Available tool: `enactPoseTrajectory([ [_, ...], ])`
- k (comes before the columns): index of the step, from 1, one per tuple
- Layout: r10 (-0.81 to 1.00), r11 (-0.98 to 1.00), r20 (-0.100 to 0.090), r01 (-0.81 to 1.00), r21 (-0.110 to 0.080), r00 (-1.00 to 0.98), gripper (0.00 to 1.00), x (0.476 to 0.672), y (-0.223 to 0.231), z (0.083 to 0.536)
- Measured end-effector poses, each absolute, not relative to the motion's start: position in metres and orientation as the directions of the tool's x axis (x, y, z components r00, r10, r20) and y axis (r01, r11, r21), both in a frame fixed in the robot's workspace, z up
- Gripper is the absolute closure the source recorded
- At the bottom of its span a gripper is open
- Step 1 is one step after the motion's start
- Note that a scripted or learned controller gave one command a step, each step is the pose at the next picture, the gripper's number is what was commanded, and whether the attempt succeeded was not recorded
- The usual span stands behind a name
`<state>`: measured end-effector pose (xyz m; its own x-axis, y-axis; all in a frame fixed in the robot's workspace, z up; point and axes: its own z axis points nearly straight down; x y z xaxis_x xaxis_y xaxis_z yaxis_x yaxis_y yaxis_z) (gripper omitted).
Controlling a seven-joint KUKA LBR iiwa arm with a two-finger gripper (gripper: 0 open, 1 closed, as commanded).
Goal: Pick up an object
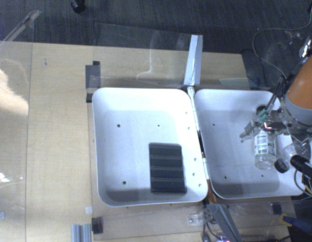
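Counter: pale wood, carrying two shallow white bins side by side. Left bin: one black ribbed block lying flat at about 5 o'clock on the bin floor, long side running toward 12, near the front wall but apart from it. Right bin: a clear plastic bottle with a pale label, at about 3 o'clock in this bin, its length running roughly 12 to 6. Hand: just above the bottle's 12 o'clock end, low over the bin and meeting or overlapping that end in this view. Whether the hand is open or closed cannot be told, as the mechanism is small and cluttered there; nor can it be told whether the bottle is gripped or simply lies on the bin floor beneath it. Arm: enters from 3 o'clock, with the orange band showing at the frame's edge above the wrist, and is angled down and toward 9 o'clock over the right bin's far side.
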<state>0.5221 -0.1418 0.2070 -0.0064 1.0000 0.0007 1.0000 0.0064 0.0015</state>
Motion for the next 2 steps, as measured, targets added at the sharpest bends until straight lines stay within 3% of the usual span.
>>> enactPoseTrajectory([
  [1, 0.995, 0.104, -0.001, 0.995, 0.007, -0.104, 0.00, 0.558, -0.191, 0.112],
  [2, 0.928, 0.371, -0.002, 0.928, 0.005, -0.371, 0.00, 0.561, -0.173, 0.121],
])
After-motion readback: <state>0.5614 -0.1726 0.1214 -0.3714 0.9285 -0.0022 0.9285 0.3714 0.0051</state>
